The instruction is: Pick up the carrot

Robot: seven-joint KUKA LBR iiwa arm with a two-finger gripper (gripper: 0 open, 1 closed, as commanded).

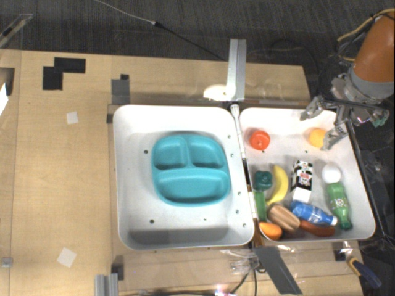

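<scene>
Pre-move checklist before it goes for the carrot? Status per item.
1. Target found: the small orange carrot lies in the near-left corner of the right white bin: ok.
2. Gripper above the target: not ok. It hangs at the bin's far-right end, by the yellow-orange ball.
3. Gripper open: ok.
4. Gripper's height over that ball: cannot tell.
5. Free access to the carrot: not ok. The tan bun-shaped toy lies against it and the bin wall is close.

One fixed camera looks down slantwise on both bins [123, 165]
</scene>
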